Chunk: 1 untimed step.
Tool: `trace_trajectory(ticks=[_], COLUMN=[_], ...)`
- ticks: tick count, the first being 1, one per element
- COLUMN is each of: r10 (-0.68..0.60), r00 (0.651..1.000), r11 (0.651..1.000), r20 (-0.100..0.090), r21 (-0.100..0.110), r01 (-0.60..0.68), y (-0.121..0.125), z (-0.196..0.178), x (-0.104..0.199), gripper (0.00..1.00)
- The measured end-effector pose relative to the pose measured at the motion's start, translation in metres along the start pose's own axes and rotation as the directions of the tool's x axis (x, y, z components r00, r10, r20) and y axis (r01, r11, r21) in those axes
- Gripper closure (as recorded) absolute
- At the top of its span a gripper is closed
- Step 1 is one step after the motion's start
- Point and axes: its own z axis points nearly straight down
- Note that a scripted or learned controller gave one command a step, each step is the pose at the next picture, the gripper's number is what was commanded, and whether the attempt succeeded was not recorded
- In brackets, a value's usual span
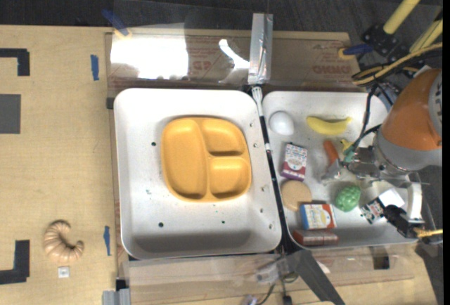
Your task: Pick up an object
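Observation:
My gripper [342, 166] hangs low over the middle of the right bin [365, 101], reaching in from the right. Just left of it lies a small orange carrot-like piece [330, 150], and a green ball [346, 198] sits just below it. Around them lie a yellow banana [328, 125], a white ball [281, 122], a purple carton [294, 160], a tan round disc [296, 193], a small orange-and-blue box [317, 215] and a dark red bar [316, 237]. Nothing is visibly held.
The left bin [133, 156] holds a yellow divided plate [205, 157]. A tan croissant-shaped toy [62, 240] lies on the cardboard bench at the lower left. A metal divider [261, 50] stands behind the bins.

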Motion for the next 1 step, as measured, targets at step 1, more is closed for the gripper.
trace_trajectory(ticks=[1], r10=[-0.085], r00=[0.996], r11=[0.996], r20=[-0.001], r21=[0.004], r01=[0.085], y=[0.0466], z=[0.0117], x=[-0.0017], gripper=[0.00])
